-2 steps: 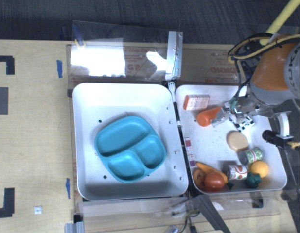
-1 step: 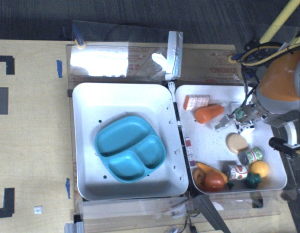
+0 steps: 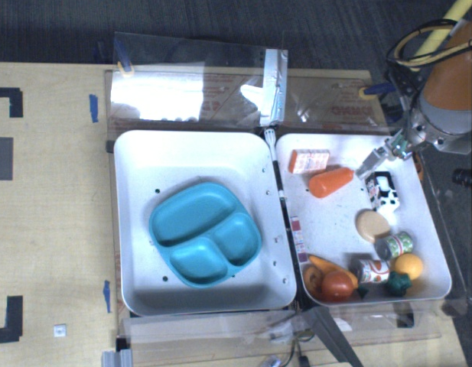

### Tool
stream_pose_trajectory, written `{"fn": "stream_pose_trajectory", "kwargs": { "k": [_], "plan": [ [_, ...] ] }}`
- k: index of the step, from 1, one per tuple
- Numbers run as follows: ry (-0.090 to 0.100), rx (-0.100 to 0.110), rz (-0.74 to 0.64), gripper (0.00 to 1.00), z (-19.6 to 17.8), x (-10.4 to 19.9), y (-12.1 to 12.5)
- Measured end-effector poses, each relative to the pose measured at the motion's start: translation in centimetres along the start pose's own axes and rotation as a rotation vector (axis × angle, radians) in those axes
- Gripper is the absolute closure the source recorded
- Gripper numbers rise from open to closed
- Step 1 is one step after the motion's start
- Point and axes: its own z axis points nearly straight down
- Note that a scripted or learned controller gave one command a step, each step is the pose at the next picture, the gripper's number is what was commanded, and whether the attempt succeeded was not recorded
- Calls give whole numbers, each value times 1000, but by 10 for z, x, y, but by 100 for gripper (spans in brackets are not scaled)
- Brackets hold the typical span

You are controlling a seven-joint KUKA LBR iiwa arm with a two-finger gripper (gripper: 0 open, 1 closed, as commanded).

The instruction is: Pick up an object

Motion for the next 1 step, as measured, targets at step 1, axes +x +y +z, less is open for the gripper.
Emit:
{"fn": "stream_pose_trajectory", "kwargs": {
  "k": [1],
  "plan": [
    [-15,-15,-97,0,39,-2,8]
  ]
}}
